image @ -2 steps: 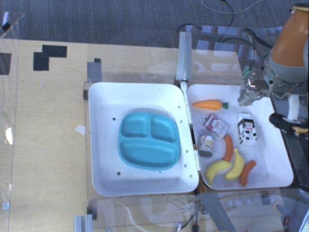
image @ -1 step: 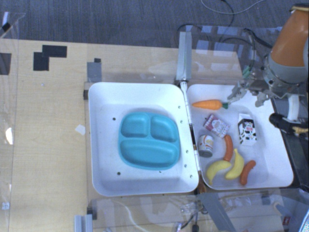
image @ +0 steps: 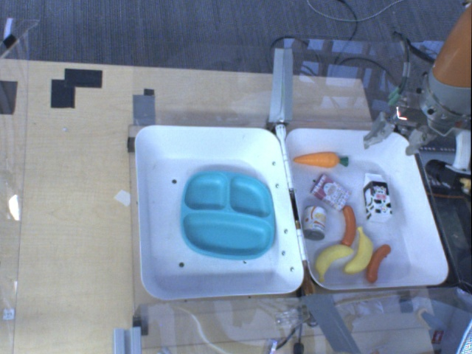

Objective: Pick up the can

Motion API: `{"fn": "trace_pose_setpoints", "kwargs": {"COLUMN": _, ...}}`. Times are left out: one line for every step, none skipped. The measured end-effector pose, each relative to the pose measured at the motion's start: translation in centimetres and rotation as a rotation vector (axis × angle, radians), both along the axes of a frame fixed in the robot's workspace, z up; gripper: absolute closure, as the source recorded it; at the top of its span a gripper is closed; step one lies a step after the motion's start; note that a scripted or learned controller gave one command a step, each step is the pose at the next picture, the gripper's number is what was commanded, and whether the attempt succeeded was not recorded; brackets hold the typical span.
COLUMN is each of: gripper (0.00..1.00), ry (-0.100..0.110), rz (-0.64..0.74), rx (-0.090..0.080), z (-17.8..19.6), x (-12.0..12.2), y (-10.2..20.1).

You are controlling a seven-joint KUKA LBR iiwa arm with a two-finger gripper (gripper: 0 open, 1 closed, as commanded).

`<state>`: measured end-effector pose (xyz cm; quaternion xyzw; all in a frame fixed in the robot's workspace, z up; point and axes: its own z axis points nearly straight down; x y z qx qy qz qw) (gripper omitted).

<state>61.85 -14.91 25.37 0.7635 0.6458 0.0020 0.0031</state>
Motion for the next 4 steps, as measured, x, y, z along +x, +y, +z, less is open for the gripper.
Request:
{"fn": "trace_pose_setpoints", "kwargs": {"gripper": 0.0, "ry": 0.006, "rz": 0.014, "rx": 0.002, "z": -12.8, "x": -1.4, "y": 5.0}}
{"fn": "trace_pose_setpoints", "kwargs": {"gripper": 0.0, "ry": -0.01, "rz": -0.089, "rx": 0.004, "z": -15.0, "x": -2.7, "y": 5.3}}
{"fn": "trace_pose_setpoints", "kwargs": {"gripper": 0.0, "ry": -0.01, "rz": -0.089, "rx": 0.004, "z": -15.0, "x": -2.7, "y": 5.3}}
{"fn": "trace_pose_setpoints", "kwargs": {"gripper": 0.0, "ry": 0.027, "rz": -0.012, "rx": 0.014, "z": -16.4, "x": 4.9, "y": 2.2}}
